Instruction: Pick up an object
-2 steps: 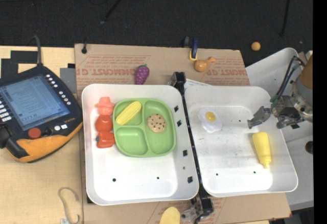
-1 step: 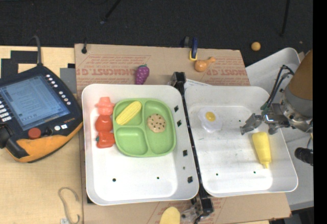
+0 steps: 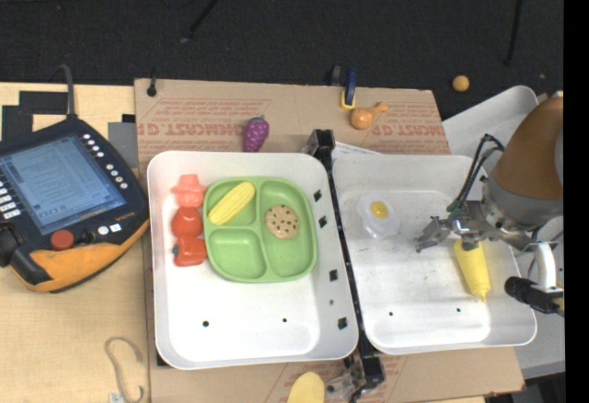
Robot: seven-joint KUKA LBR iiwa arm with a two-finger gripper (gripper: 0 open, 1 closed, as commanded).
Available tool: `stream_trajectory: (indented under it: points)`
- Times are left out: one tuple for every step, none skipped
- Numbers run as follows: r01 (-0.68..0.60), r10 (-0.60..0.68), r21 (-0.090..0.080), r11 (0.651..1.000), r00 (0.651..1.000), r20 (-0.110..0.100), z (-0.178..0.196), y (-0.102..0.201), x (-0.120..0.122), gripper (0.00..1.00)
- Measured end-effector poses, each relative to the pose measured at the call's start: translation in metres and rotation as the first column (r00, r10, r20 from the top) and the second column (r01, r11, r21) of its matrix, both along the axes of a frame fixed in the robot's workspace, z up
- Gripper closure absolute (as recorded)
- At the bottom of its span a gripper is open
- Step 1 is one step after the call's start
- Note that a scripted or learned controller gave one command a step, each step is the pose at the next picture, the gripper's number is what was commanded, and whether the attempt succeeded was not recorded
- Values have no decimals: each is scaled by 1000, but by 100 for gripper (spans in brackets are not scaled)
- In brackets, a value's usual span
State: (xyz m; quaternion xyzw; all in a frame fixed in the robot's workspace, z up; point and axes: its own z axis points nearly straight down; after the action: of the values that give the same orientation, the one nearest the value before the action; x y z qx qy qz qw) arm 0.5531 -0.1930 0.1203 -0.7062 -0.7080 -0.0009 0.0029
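Note:
My gripper (image 3: 445,236) hangs low over the right bin (image 3: 423,323), near its right side, and looks open with nothing between its fingers. A yellow mustard bottle (image 3: 475,270) lies in that bin just right of and below the gripper, its top close to the nearer finger. A white fried-egg toy (image 3: 378,213) with a yellow yolk rests to the gripper's left. The left bin (image 3: 239,328) holds a green divided plate (image 3: 241,259) bearing a corn cob (image 3: 230,201) and a cookie (image 3: 282,222), with a red bottle (image 3: 188,221) beside it.
The arm's orange band (image 3: 537,142) rises at the right edge. On the cardboard behind the bins lie purple grapes (image 3: 255,132) and an orange toy (image 3: 366,116). A teach pendant (image 3: 64,199) sits far left. A yellow object (image 3: 306,387) lies at the front.

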Motion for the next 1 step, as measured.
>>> stream_trajectory:
  points:
    - [1,-1,2,1000,1000,11,-5,2,4,0]
